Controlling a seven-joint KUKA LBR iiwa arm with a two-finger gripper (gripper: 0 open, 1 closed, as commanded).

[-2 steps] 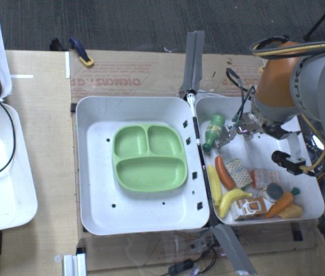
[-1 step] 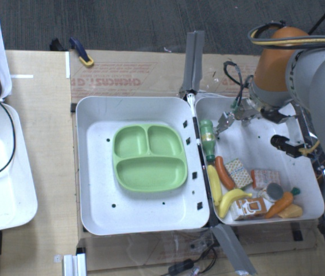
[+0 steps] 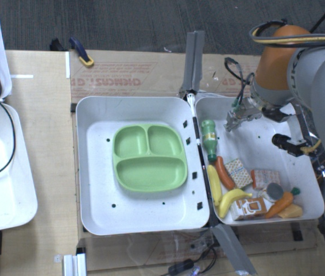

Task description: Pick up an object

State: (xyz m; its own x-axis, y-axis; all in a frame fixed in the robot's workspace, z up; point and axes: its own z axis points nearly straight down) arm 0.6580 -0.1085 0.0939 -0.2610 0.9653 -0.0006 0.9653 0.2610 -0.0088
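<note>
Fingers (image 3: pixel 235 119), whether apart or together I cannot tell, hang just right of the green bottle (image 3: pixel 209 138).

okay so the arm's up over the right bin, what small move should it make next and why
Probably shift the pincer toward the green bottle and lower onto it. The pincer hangs above bare floor at the right bin's far end, and the bottle is the nearest item, lying apart from the crowded pile.
</note>
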